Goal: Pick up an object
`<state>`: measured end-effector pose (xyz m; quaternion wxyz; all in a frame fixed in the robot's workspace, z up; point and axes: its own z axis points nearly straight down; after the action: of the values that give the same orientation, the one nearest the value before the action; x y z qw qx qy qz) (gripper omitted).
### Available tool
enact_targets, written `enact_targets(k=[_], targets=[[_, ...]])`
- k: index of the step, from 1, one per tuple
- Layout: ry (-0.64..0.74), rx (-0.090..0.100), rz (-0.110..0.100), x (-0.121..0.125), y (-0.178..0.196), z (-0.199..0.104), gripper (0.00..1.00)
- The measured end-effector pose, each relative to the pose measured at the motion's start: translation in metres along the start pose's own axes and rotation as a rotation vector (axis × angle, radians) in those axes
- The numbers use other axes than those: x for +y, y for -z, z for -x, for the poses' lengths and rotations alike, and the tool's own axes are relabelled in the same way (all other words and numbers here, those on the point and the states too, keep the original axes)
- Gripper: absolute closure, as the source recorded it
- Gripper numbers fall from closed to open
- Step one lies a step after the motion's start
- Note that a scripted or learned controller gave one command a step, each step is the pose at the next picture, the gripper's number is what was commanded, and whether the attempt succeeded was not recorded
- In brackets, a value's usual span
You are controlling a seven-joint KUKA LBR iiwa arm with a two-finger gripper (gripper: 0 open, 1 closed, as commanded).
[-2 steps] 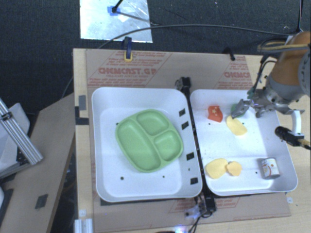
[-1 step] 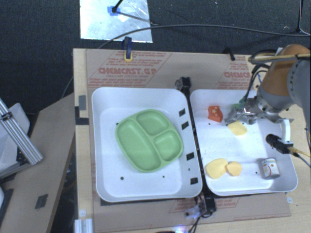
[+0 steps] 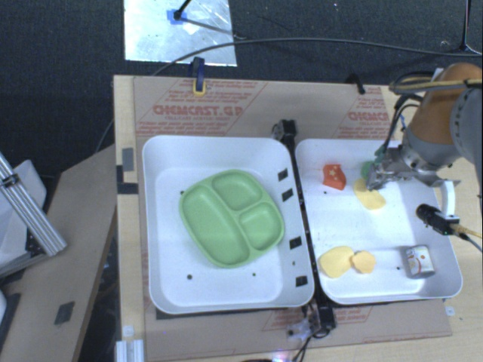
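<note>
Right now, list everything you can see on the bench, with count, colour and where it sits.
bins: two, white, side by side on the bench
divided plate: one, light green, three compartments, middle of the left bin
red block: one, red-orange, upper left of the right bin
pale yellow piece: one, right bin, just below the gripper
green item: one, mostly hidden by the gripper, kind unclear
yellow pieces: two, touching, one pale and one more orange, front of the right bin
small metallic object: one, silver-grey, front right corner of the right bin
foil sheet: one, silver, behind the bench
arm: one, grey with orange band, reaching in from the right
gripper: one, low over the right bin's upper part
</note>
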<state>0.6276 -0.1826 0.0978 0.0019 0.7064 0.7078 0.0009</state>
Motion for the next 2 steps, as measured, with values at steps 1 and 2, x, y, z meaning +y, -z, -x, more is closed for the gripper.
enact_targets(k=[1,2], targets=[[0.004,0.000,0.002,0.008,0.056,-0.008,1.00],[0.004,-0.001,0.003,0.013,0.102,-0.004,1.00]])
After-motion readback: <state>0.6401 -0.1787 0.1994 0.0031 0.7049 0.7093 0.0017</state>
